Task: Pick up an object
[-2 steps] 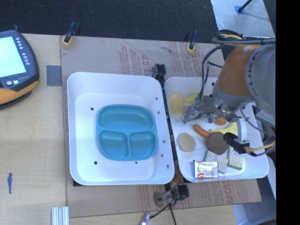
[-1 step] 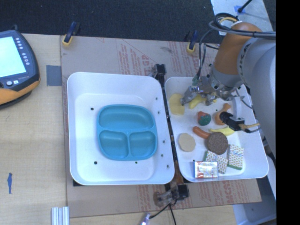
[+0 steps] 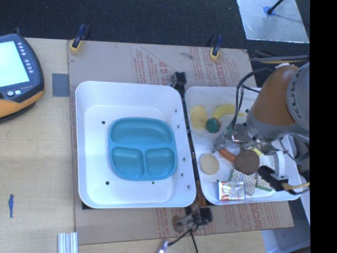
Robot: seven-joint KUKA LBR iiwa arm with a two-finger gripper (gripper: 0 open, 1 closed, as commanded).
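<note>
My gripper (image 3: pixel 230 139) reaches down into the right bin (image 3: pixel 196 96), under the grey and orange arm (image 3: pixel 274 101). It hangs just above an orange carrot-like piece (image 3: pixel 227 154) and right of a small teal ball (image 3: pixel 212 124). Close by lie a pale yellow round piece (image 3: pixel 198 116), a yellow banana-like piece (image 3: pixel 225 110), a tan disc (image 3: pixel 209 163) and a brown disc (image 3: pixel 246 162). The wrist hides what lies directly beneath the gripper.
At the right bin's front lie a red-and-white packet (image 3: pixel 230 190) and a patterned packet (image 3: pixel 248 181). The left bin (image 3: pixel 84 141) holds a blue divided plate (image 3: pixel 143 147). A tablet-like pendant (image 3: pixel 16 70) rests at the bench's far left. Clamps (image 3: pixel 215 46) hold the cardboard.
</note>
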